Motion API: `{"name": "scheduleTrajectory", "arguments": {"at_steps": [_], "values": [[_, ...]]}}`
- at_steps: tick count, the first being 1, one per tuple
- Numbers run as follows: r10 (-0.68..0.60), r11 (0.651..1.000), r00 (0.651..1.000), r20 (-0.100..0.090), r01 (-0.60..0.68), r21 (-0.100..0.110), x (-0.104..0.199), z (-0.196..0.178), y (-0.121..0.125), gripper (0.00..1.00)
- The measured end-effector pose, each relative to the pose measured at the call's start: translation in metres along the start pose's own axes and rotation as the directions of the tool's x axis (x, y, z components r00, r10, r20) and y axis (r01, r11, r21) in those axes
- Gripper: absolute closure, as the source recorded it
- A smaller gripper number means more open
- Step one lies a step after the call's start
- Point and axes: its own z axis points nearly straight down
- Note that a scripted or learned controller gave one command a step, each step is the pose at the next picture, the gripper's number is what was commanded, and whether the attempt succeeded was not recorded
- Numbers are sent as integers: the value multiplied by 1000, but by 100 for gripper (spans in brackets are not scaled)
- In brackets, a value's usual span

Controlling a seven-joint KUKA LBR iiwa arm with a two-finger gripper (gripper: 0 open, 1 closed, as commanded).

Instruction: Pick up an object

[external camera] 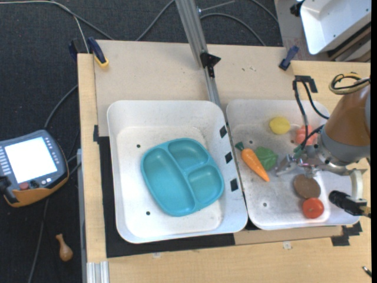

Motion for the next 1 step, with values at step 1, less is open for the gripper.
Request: {"name": "scheduleTrajectory", "arguments": {"at_steps": [1], "values": [[1, 1000, 1000, 6, 0, -10, -2, -15, 3, 100]]}}
